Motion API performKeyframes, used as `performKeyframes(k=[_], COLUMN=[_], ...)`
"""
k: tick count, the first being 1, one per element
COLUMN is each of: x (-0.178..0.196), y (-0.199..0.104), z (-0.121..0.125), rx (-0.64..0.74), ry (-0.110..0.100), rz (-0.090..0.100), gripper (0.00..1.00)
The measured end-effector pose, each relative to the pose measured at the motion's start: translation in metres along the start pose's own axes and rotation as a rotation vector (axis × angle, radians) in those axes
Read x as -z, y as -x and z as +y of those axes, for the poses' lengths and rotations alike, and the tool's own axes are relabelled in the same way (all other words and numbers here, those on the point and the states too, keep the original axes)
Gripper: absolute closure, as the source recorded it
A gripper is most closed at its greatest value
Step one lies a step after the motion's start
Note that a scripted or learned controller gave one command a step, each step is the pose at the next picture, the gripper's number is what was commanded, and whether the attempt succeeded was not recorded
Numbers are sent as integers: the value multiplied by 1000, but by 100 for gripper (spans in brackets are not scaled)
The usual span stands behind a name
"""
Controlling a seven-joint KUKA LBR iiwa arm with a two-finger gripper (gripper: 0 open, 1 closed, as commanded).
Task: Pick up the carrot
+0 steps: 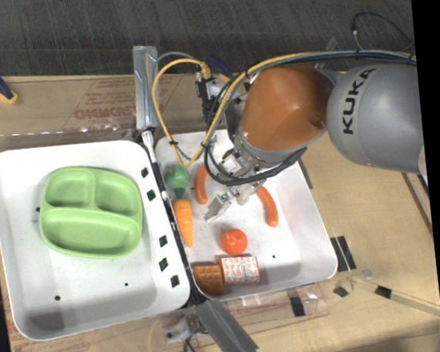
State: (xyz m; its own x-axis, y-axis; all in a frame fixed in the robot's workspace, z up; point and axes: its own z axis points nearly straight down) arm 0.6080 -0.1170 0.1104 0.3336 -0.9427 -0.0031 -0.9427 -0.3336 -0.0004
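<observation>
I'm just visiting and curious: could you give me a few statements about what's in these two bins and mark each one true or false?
1. The carrot lies in the right bin, close to its left wall. True.
2. The green divided tray sits in the same bin as the carrot. False: it sits in the left bin.
3. The end effector grips the carrot. False: it hangs to the carrot's right, apart from it.
4. A tomato lies nearer the camera than the end effector. True.
5. The carrot's green top points toward the near rim. False: it points toward the far rim.
</observation>
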Motion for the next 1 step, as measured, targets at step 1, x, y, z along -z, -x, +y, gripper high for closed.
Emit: performKeyframes(k=[1], x=[-19], y=[12], z=[17], rx=[22], ry=[4], rz=[0], gripper=[0])
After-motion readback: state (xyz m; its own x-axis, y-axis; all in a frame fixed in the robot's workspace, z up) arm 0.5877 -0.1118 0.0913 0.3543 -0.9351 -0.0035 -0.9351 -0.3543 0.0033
